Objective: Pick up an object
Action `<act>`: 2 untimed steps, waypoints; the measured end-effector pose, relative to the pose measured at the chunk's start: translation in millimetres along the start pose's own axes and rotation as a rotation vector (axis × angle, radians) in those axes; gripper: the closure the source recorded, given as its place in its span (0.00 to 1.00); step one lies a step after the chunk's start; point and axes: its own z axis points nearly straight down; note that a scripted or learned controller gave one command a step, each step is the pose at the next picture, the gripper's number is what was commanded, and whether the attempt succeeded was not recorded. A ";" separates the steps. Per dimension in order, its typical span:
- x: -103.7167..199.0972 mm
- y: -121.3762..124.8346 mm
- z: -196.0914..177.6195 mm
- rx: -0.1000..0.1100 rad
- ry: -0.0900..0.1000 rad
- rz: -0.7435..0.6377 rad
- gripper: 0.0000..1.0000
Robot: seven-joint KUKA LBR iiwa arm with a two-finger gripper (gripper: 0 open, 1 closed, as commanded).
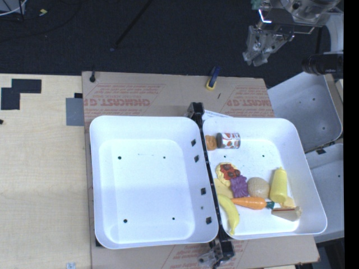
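I see the end effector (259, 48) high at the upper right, over the dark floor beyond the worktop (39, 172), well apart from both bins; I cannot tell how it is set. The left bin (106, 129) shows bare white floor. The right bin (297, 144) carries everything, crowded toward its near-left part: a small can (228, 140) lying on its side near the divider, a pizza slice (226, 171), purple grapes (239, 185), a banana (229, 209) along the left wall, a carrot (249, 203), a pale round piece (258, 186) and a yellow bottle (279, 186) (a sandwich-like wedge (287, 212) sits just below it). The right bin's far-right corner is open, with room along that rim.
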 end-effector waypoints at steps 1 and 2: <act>-18.4 -1.0 -31.8 0.001 0.001 0.000 1.00; 37.1 -15.2 124.5 0.022 0.003 -0.007 1.00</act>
